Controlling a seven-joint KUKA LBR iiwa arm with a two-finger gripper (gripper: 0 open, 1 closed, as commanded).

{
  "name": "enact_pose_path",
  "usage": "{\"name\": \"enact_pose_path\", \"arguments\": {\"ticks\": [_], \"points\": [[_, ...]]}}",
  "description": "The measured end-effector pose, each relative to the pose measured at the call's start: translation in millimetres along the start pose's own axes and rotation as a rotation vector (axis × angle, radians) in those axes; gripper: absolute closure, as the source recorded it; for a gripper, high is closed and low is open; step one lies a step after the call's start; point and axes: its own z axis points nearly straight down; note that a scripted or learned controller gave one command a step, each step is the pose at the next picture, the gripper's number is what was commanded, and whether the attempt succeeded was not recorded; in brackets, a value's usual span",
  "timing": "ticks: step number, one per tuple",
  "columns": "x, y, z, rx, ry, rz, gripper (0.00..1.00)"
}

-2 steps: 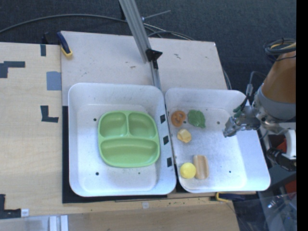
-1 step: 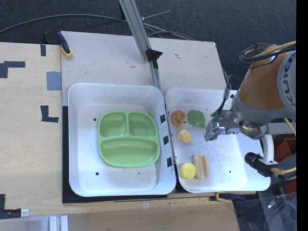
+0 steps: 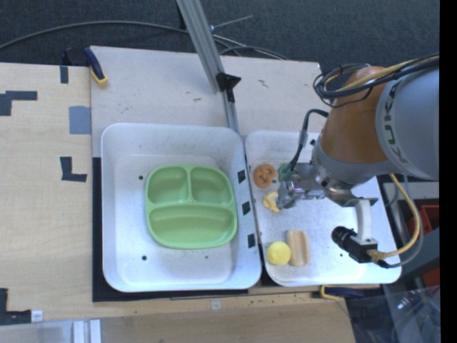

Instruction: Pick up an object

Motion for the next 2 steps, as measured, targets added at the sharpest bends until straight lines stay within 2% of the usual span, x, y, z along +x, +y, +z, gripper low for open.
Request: {"name": "enact_pose_path", "arguments": {"ticks": [1,2], "points": [[51,5,0,0.000,0.000,-0.001,1.00],[95,-3,-7,-0.001,-0.001,0.000,1.00]]}}
